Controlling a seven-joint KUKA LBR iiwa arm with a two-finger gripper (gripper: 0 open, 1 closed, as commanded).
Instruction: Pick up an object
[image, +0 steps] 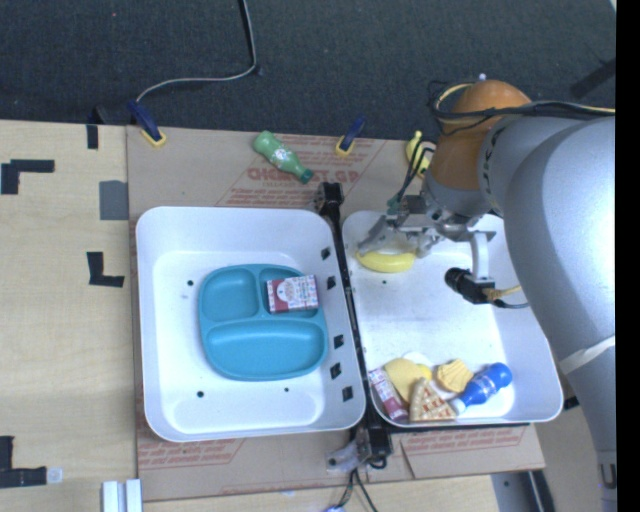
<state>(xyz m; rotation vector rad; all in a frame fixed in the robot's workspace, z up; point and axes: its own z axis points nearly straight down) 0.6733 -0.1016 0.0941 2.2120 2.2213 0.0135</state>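
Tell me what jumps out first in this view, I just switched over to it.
The big grey arm with its orange band reaches in from the right, its gripper down at a yellow banana-like item at the far end of the right bin. In the left bin, a blue divided tray carries a small red-and-white carton. A cluster of small items, including a blue bottle, sits in the right bin's near corner.

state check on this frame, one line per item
gripper: low in the right bin, at the yellow object
yellow object: lying flat near the right bin's far wall
small carton: resting on the blue tray
blue tray: flat in the left bin
green bottle: on its side, outside the bins
blue bottle: lying in the right bin's near corner
waffle: flat, beside the blue bottle
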